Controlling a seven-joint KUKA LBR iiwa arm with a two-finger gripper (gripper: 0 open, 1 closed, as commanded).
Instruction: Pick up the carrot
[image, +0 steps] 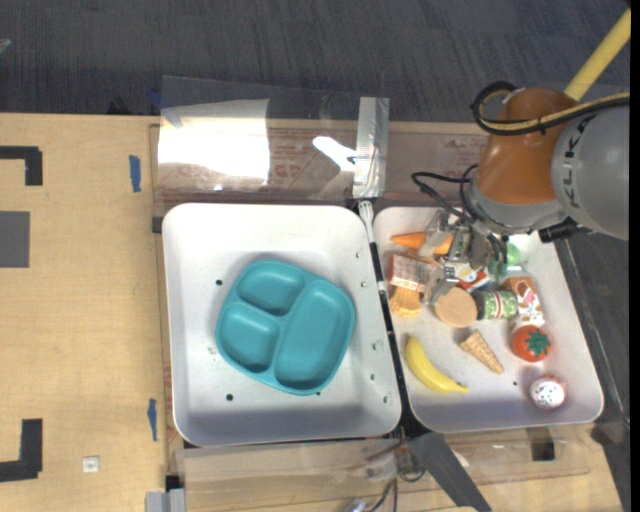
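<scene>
The carrot is a small orange piece lying at the back left of the right bin, with its pointed end toward the divider. My gripper hangs just to the right of it, low over the clutter, under the orange wrist band. The arm's body hides the carrot's thicker end. Nothing can be made out between the fingertips.
Around the gripper lie a snack packet, a tan round disc, a small can, a green piece, a tomato, a cone, a banana and a speckled ball. A teal divided plate sits in the left bin.
</scene>
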